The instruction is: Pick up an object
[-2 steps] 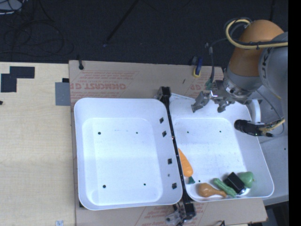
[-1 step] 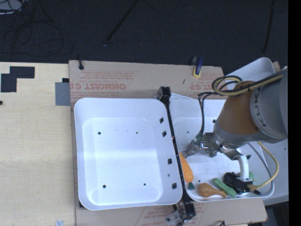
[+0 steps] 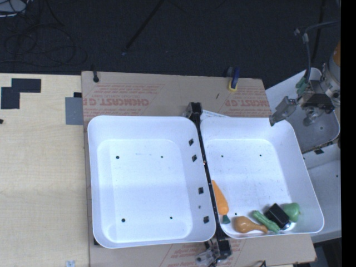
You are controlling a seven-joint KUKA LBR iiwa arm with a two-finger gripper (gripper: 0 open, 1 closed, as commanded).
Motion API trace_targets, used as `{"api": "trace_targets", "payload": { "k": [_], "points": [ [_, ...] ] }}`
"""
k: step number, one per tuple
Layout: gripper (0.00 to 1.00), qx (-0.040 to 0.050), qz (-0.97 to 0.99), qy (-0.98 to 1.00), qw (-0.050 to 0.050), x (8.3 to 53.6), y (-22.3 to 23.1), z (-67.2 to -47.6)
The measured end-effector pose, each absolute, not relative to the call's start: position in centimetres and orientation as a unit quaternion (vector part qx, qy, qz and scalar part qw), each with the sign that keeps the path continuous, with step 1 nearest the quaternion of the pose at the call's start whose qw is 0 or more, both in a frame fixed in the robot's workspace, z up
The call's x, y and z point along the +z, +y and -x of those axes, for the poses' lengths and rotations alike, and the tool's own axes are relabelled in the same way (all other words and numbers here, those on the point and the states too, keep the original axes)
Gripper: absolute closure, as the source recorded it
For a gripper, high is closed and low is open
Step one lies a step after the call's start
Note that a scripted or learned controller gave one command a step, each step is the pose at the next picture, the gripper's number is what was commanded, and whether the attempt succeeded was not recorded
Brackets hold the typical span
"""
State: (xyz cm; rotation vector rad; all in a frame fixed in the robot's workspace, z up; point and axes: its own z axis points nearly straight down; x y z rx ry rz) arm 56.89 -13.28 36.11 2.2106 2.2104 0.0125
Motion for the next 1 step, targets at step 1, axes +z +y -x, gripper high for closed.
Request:
{"api": "trace_targets", "payload": {
  "k": [1],
  "points": [
    [0.00,-0.0047,-0.709,0.705,-0.006,22.29,-18.31,-52.14]
  ]
}}
